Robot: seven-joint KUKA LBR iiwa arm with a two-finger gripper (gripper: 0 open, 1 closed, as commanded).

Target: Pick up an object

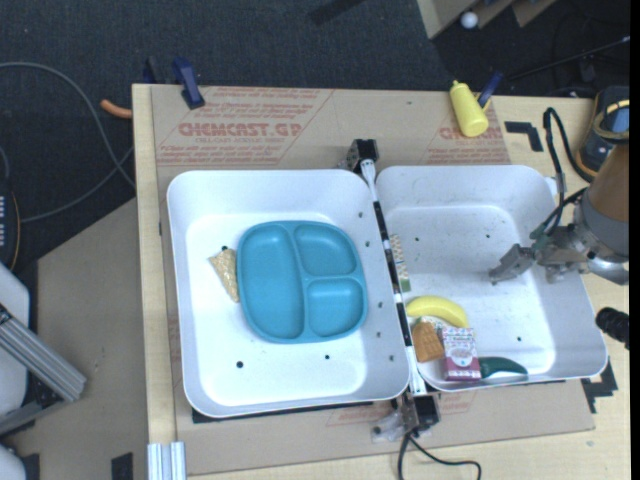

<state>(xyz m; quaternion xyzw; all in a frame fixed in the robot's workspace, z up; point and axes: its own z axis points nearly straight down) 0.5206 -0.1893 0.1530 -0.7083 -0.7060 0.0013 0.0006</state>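
Bench with two white bins [200, 268]: gripper [515, 263] hovers over the right bin, jaw state unresolvable, while banana [437, 310] lies near the front-left corner, probably light, smooth, best pinched across its middle.

Gripper [512, 264] hangs over the right bin [470, 193], above its bare floor; banana [437, 309] lies near-left.
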